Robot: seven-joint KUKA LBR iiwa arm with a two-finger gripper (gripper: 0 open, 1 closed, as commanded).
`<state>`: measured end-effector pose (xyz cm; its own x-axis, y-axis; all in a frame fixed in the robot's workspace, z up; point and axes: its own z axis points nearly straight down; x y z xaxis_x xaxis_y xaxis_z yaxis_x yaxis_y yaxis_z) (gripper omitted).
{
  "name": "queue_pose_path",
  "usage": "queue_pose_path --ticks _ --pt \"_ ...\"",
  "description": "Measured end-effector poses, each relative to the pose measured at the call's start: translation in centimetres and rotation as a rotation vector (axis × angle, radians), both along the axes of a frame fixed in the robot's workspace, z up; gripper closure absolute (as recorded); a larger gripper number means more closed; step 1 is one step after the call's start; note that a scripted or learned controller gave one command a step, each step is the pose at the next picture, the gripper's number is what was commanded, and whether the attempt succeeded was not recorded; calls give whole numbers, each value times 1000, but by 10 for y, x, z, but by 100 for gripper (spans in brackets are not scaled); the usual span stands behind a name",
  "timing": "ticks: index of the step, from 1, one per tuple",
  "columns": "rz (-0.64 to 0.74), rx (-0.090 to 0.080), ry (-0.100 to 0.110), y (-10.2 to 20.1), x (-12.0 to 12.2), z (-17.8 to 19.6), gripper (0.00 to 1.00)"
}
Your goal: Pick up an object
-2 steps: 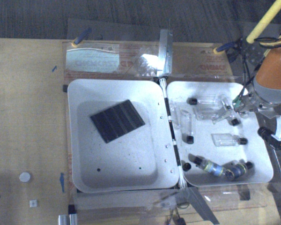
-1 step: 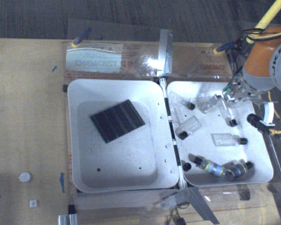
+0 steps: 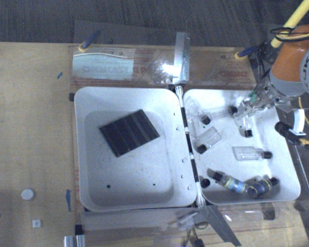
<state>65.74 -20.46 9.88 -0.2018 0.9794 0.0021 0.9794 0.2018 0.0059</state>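
The right bin (image 3: 286, 153) holds several small clear bottles with black caps. One bottle (image 3: 246, 125) stands or hangs just below my gripper (image 3: 251, 106), its cap pointing down. A second black cap (image 3: 233, 109) sits just left of the gripper. I cannot tell whether either bottle is held. More clear bottles lie at the bin's left (image 3: 197, 112), centre left (image 3: 209, 137) and centre right (image 3: 250, 153). Two darker bottles (image 3: 229, 182) (image 3: 261, 185) lie along the front wall. A black ribbed pad (image 3: 129, 132) lies flat in the left bin (image 3: 90, 189).
The grey arm with its orange band (image 3: 291, 60) comes in over the right bin's back right corner. A metal bar (image 3: 182, 60) stands behind the wall between the bins. A plastic sheet (image 3: 105, 66) lies behind the left bin.
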Motion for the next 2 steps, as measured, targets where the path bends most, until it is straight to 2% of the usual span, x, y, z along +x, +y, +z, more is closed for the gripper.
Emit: queue_pose_path --ticks 1,2 --pt "-66 -5 2 52 -22 102 100" --pt "-38 -3 6 110 -11 89 100"
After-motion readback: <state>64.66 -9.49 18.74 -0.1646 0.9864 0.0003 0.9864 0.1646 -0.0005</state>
